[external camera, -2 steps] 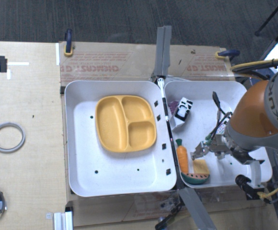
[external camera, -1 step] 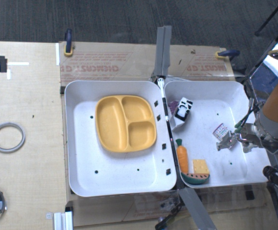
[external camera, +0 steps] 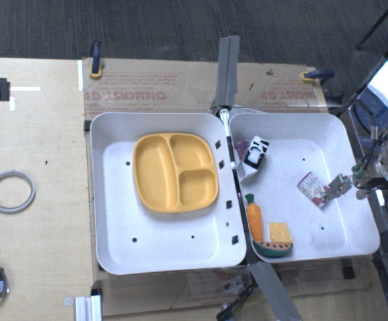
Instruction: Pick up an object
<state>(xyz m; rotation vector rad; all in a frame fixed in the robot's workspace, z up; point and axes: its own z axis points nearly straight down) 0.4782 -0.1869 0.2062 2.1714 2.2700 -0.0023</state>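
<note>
flanking the gripper [external camera: 338, 184]: pink packet [external camera: 310, 185], carrot [external camera: 253, 220], yellow block [external camera: 279, 233]

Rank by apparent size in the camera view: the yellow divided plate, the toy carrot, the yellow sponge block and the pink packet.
1. yellow divided plate, by far the largest.
2. toy carrot.
3. yellow sponge block and pink packet look about alike; I would not rank them.
</note>
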